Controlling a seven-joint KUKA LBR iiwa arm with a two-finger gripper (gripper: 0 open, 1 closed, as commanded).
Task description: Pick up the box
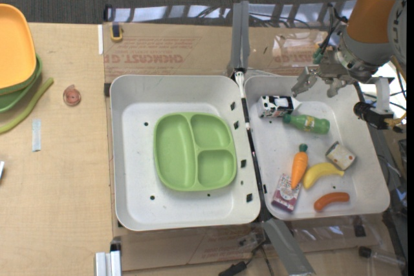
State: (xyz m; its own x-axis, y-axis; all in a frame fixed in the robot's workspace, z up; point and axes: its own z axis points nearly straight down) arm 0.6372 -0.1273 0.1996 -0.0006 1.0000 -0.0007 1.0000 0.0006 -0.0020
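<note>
A small pink and white box (284, 192) lies flat near the front left corner of the right bin (372, 203). My gripper (318, 88) hangs over the back of that bin, well behind the box, above and just right of a black and white toy cow (276, 105). Its fingers (301, 85) are spread open with nothing between them. The grey wrist with its orange band (374, 10) rises toward the top right.
The right bin also holds a green bottle (306, 122), a carrot (298, 165), a banana (321, 172), a beige block (340, 156) and a red sausage (331, 201). A green divided plate (195, 151) lies in the left bin (129, 139). Orange and green dishes (14, 61) sit at far left.
</note>
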